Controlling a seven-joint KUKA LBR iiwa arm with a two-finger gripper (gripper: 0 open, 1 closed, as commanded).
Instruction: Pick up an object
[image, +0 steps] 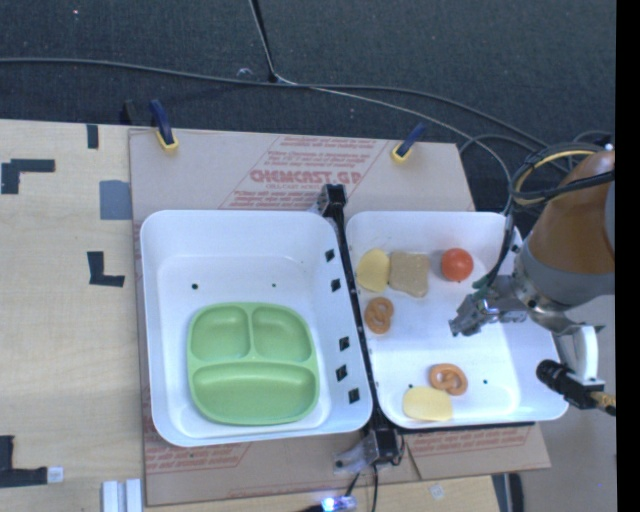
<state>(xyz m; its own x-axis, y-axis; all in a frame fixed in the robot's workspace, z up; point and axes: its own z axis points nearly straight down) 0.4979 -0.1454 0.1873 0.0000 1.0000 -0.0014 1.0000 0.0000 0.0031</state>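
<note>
Wooden bench (60, 330) with black tape marks, dark carpet behind. A cardboard sheet (300, 170) printed in red, partly legible "CHEMCAST GP", lies under two glossy white bins, held by blue-yellow clamps (163, 128).

Left bin (165, 250): green three-section plate (251, 362).

Right bin (500, 390): yellow piece (373, 268), tan block (408, 272), red ball (457, 264), two brown pretzels (379, 315), yellow wedge (427, 403).

Claw (468, 322) hangs over right bin's bare floor, below the ball; spread: cannot tell.

Bare floor lies mid right bin (500, 225), ringed by tomato (457, 264), bread (408, 273) and pretzel (448, 378).
</note>
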